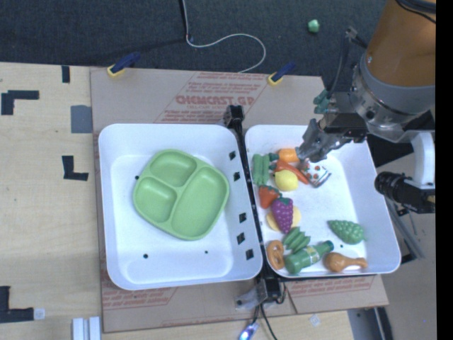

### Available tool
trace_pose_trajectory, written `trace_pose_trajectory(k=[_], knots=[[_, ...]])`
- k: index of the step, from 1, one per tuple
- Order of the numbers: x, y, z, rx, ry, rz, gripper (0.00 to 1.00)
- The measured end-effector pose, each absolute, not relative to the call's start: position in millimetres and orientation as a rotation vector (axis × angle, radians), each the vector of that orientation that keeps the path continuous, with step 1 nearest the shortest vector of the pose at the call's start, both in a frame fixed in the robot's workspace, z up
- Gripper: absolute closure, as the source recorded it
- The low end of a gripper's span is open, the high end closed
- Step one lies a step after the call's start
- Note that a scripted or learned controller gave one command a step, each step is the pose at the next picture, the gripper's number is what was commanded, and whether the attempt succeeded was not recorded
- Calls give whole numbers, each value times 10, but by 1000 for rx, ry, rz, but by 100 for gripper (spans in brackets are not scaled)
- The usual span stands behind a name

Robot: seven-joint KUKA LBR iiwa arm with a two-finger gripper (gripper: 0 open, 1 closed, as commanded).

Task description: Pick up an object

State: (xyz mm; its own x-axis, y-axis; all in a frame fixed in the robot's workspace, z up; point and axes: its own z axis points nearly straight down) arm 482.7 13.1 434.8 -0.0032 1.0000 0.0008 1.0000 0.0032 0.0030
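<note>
The right bin [375, 190] holds several toy foods. Along its left side lie green beans [260, 168], an orange piece [287, 154], a yellow lemon [287, 181], a red strawberry [267, 197] and purple grapes [282, 213]. A green bottle [308, 256], a brown drumstick [345, 263] and a bumpy green piece [345, 230] rest near the front. My gripper [309, 151] hangs low over the bin's back part, just right of the orange piece and above a small white and red item [320, 175]. I see nothing held in it.
The left bin [117, 211] carries a green divided plate [182, 193]. A black hinge strip [243, 190] runs between the bins. A white cable [212, 41] and a small green ball [313, 25] lie on the dark floor behind the bench.
</note>
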Motion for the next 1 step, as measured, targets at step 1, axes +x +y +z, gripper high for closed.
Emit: trace_pose_trajectory(k=[1], knots=[[4839,370,4605,2217,2224,3,100]])
